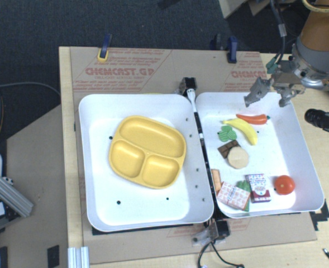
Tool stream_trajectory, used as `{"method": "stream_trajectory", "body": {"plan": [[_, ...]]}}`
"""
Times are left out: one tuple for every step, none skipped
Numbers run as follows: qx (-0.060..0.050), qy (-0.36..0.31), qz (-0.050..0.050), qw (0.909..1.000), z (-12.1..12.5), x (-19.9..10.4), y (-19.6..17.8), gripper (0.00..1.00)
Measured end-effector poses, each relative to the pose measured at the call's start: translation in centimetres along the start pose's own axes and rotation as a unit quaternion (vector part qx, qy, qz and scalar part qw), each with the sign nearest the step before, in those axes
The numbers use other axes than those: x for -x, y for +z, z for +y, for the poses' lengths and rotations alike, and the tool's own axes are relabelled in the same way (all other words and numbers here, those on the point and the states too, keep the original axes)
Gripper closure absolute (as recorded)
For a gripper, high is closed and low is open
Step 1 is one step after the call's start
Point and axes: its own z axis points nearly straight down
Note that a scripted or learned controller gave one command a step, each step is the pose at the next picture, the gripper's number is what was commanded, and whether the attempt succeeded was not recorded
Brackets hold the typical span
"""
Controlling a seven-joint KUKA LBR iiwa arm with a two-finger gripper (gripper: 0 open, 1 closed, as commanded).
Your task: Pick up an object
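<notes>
Cardboard-topped bench (153, 66) on dark carpet (69, 10) bears both bins; claw (271, 94) hangs spread, holding nothing.

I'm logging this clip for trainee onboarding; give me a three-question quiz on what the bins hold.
1. True or false: the yellow divided plate lies in the left bin.
2. Which item lies just above the banana? A) tomato B) red chili C) cookie
3. Fill in: the gripper hangs over the right bin's ____ edge.

Key: 1 true; 2 B, the red chili; 3 far.
</notes>
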Motion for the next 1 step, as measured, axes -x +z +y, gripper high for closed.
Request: {"method": "stream_trajectory", "body": {"plan": [[0.007,-0.001,-0.001,1.0,0.17,-0.02,-0.78,0.0]]}}
